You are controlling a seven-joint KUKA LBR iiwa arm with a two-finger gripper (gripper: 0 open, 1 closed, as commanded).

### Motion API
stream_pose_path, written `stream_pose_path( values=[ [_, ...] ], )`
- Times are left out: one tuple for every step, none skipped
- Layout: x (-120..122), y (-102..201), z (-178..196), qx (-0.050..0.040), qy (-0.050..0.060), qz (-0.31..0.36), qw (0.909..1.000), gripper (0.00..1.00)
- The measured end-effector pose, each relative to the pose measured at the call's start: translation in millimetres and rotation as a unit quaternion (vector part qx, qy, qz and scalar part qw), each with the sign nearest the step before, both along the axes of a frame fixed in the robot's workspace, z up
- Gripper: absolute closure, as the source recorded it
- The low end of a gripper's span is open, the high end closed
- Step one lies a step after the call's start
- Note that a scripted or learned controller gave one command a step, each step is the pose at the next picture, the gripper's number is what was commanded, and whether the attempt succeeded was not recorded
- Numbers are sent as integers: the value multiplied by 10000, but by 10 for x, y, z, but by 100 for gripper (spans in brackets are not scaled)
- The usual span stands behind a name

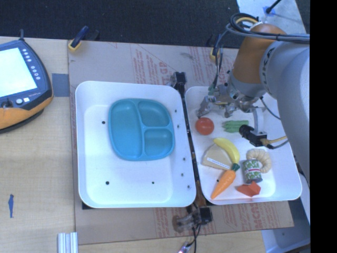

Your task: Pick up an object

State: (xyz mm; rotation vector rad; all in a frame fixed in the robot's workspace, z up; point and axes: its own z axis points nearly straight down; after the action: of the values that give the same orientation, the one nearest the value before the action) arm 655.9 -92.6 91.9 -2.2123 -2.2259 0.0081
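My gripper (217,110) hangs over the far end of the right bin (284,186), its two fingers spread apart with bare white bin floor between them, so it is open and holds nothing. A red tomato (205,125) lies just in front of the left finger. A green pea pod (235,125) lies just in front of the right finger. Nearer the camera are a yellow banana (227,149), a pale cheese wedge (214,158), an orange carrot (224,182), a beige pastry (259,157), a small green can (252,169) and a red piece (248,190).
The left bin (92,183) holds a blue divided plate (141,128). The grey arm with its orange band (253,57) covers the right bin's far right corner. A black cable fitting (253,136) hangs over the bin. A tablet (18,83) lies at the far left.
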Motion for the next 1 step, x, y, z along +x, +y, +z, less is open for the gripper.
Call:
stream_pose_path(
  values=[
    [0,0,0,0,0,0,10000,0]
  ],
)
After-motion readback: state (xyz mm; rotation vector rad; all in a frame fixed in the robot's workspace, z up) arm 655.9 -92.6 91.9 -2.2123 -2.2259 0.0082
